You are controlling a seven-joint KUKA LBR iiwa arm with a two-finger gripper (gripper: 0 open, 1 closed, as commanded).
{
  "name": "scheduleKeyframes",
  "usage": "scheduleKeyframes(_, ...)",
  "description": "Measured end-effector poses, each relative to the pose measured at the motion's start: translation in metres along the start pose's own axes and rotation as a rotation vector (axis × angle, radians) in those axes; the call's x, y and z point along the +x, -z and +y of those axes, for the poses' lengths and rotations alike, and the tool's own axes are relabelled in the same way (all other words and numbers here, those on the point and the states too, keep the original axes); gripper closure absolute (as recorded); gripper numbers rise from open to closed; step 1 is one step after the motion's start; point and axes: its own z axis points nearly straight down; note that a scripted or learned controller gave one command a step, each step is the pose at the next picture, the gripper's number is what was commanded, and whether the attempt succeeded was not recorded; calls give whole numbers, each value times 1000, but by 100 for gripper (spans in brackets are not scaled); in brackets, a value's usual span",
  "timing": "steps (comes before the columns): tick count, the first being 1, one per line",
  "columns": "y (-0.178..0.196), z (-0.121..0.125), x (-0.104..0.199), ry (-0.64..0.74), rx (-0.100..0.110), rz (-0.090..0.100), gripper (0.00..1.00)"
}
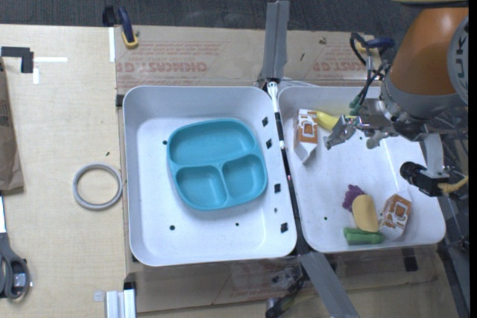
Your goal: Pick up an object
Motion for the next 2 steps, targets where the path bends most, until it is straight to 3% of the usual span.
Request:
scheduleKeyframes(1, -56, 49, -92, 317, -5, -2, 0)
scheduleKeyframes(2, -107, 70, -50, 194, -3, -1, 0)
